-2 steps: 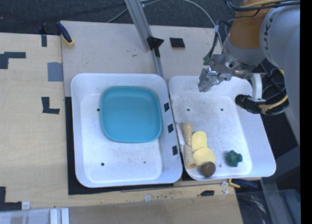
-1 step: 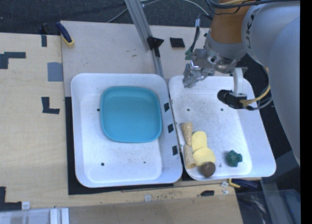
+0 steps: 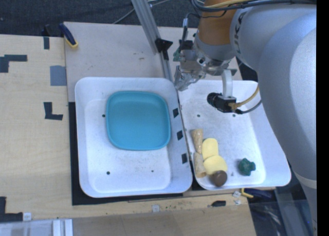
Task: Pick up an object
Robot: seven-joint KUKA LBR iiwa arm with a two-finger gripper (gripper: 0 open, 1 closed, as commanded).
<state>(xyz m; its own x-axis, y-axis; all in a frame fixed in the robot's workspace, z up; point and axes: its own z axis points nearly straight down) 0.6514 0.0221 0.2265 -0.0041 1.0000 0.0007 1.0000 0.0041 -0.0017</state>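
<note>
Nearest you, along the right bin's [image 3: 257, 127] front edge, lie a brown lump [image 3: 219, 178], yellow pieces [image 3: 211, 156] and a green object [image 3: 246, 166], while your gripper [image 3: 184, 80] hangs over its back-left corner, grasping nothing visible, so I judge the approach step ahead.

Even, bright overhead light washes the two shallow white plastic bins [image 3: 97, 178] almost to glare. Shadows are soft and faint. The large grey robot arm [image 3: 288, 75] looks slightly blurred; fine detail is grainy throughout.
</note>
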